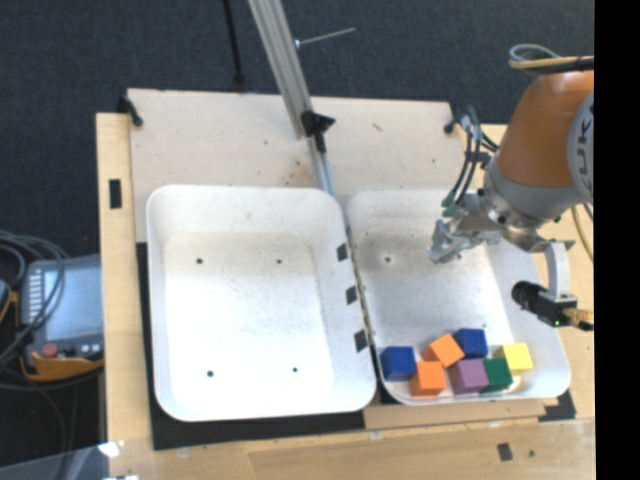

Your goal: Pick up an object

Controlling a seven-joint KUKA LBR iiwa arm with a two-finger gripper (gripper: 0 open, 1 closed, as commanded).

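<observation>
Several small coloured cubes lie bunched at the near edge of the right bin [420,288]: a blue cube [398,362], two orange cubes [446,349] [430,376], a second blue one [471,342], a purple cube [467,375], a green cube [497,373] and a yellow cube [517,357]. My gripper [446,247] hangs over the far half of that bin, well behind the cubes, with nothing seen between its fingers. The grey and orange arm [545,148] reaches in from the right.
The left bin [250,298] sits beside the right one, divided by their touching rims. A slanted aluminium post [285,58] rises from behind the bins. A black clamp piece [535,298] sticks out at the right bin's right rim. A pendant device [55,313] lies at far left.
</observation>
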